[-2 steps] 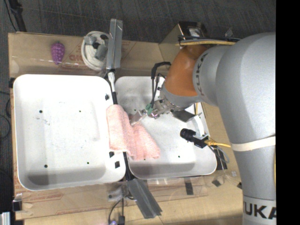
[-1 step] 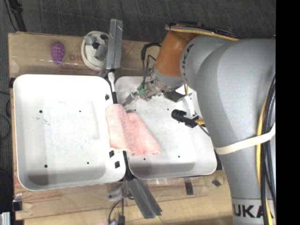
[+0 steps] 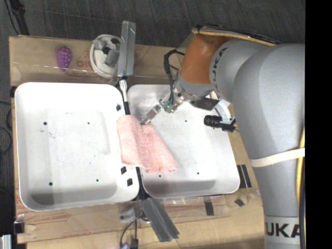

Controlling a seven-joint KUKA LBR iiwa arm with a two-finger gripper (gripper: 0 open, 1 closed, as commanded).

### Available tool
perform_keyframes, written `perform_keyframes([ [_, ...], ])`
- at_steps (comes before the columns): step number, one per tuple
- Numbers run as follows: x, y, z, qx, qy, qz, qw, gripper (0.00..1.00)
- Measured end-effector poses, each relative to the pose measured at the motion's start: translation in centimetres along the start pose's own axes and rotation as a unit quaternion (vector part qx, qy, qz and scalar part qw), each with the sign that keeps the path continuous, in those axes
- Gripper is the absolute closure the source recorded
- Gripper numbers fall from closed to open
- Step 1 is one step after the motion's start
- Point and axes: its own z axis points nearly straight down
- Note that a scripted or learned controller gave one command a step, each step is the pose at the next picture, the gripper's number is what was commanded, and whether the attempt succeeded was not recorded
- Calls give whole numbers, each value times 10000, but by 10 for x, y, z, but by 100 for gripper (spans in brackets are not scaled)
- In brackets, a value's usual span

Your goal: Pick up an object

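Camera view shows a pink cloth (image 3: 143, 148) lying crumpled along the right bin's (image 3: 207, 160) left side. Just beyond its upper end hovers the gripper (image 3: 148, 116) — fingers apart, holding nothing — and farther back, a purple object (image 3: 64, 57) on the table (image 3: 39, 51).

Legible text was limited to one item: white capital letters "UKA", the visible part of a brand name, stood on the grey arm (image 3: 270, 139) casing at the near right. Faint red printing on the desk (image 3: 31, 51) could not be read.
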Motion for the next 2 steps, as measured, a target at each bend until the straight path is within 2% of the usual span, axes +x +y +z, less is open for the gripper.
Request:
perform_keyframes([
  [1, 43, -22, 3, 8, 10, -574, 9984, 0],
  [2, 42, -21, -6, 14, 13, -590, 9983, 100],
])
